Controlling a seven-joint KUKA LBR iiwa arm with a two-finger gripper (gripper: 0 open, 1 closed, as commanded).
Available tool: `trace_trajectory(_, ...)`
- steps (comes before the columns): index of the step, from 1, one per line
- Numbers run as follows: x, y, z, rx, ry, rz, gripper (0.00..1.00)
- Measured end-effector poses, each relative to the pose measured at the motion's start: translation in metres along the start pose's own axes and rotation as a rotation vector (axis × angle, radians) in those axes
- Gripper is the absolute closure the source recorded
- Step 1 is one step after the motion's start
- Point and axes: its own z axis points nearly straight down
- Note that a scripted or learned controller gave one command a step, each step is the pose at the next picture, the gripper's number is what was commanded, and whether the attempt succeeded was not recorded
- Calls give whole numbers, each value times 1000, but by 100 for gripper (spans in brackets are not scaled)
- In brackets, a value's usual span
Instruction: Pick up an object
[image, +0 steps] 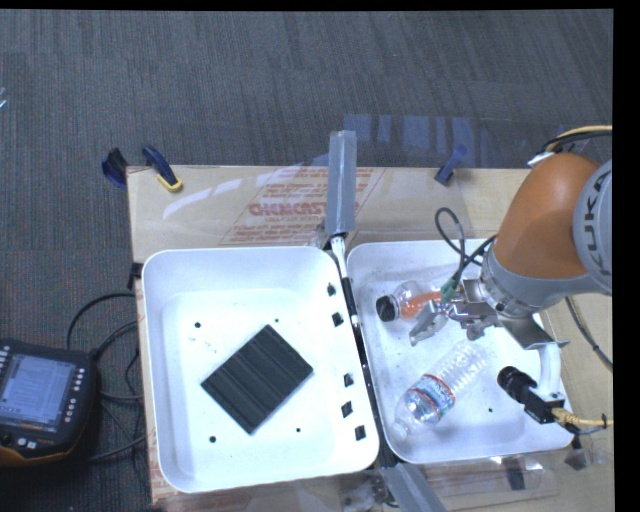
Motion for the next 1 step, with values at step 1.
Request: trace_trajectory(1, -10, -53, 103, -1, 0, -88, 0)
